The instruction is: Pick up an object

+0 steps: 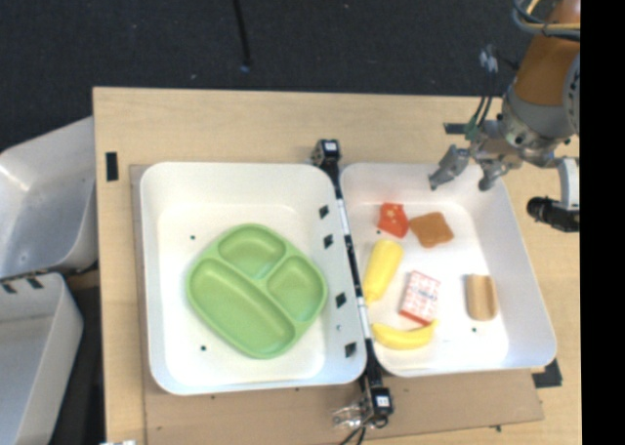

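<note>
Bench [244,126] of pale wood carries two white bins side by side. Left bin [161,238] holds a green divided plate [256,289], three compartments, lying flat a little left of the bin's centre. Right bin [518,267] holds the small items, grouped in its middle and left part. Arm [542,72] enters at upper right, orange band above grey wrist, and hangs over the far right corner of the right bin. Gripper [469,172] sits above the bin's far rim, fingers spread apart with nothing between them, well clear of every item. Yellow corn cob [382,269] lies near the divider, tilted. Banana [402,336] lies below it near the front wall, curved, just beside the red-and-white box [420,298]. Tan bread roll [479,297] rests to the right of the box, apart from it. Brown biscuit [431,229] sits just beside a red piece [393,220], the two nearest the gripper.
</note>
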`<state>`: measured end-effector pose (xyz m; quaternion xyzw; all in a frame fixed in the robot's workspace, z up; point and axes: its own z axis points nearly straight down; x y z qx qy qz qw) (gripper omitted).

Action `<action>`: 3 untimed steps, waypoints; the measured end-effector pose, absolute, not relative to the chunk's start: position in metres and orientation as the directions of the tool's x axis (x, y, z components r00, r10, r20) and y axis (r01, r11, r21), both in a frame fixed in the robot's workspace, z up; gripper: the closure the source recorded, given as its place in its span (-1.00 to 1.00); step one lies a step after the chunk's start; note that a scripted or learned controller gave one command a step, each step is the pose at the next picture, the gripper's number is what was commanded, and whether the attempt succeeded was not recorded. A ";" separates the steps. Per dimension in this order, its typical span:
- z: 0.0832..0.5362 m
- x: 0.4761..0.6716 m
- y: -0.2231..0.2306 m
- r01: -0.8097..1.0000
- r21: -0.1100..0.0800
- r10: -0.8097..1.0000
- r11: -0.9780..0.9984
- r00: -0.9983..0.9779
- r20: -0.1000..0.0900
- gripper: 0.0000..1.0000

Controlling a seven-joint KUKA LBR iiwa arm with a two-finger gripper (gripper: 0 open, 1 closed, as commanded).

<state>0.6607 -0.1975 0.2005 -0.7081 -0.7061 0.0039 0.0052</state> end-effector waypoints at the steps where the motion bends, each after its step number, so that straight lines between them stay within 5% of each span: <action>1: 0.211 0.664 -0.197 1.000 0.001 1.000 0.001 -0.001 -0.001 -1.00; 3: 0.120 0.669 -0.197 1.000 -0.001 1.000 0.001 -0.001 -0.003 -1.00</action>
